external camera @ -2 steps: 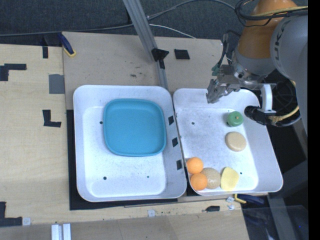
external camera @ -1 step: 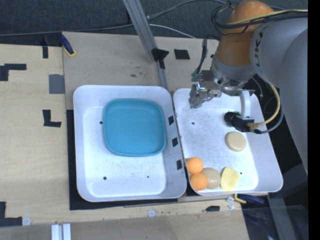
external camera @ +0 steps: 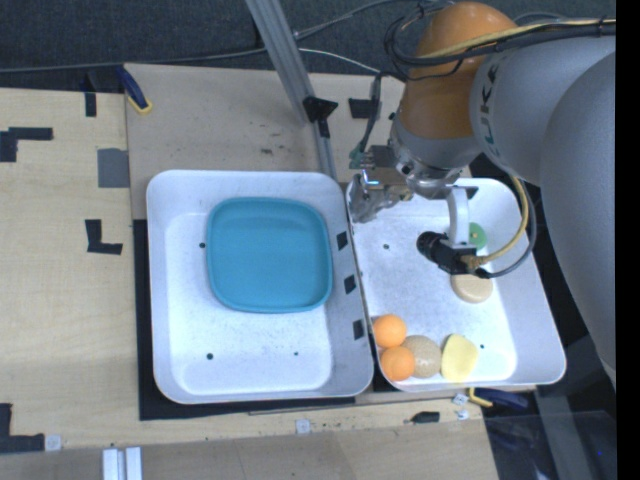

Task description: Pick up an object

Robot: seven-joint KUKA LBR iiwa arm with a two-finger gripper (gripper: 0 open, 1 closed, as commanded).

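My gripper [external camera: 374, 196] hangs over the far left corner of the right bin [external camera: 420, 288], close to the wall between the two bins. Nothing shows in it. Along the right bin's near edge lie two orange balls [external camera: 390, 330] [external camera: 398, 364], a beige lump [external camera: 424, 356] and a yellow piece [external camera: 460, 357]. A tan rounded piece [external camera: 472, 288] sits at the bin's right side, and a small green thing [external camera: 477, 235] peeks out behind a black part of the arm. All of these lie well apart from the gripper.
The left bin [external camera: 180, 298] holds a square blue plate [external camera: 268, 254]. A slanted metal post [external camera: 290, 58] rises behind the bins. The grey arm with its orange band [external camera: 455, 58] covers the far right of the right bin. Cables loop beside the wrist.
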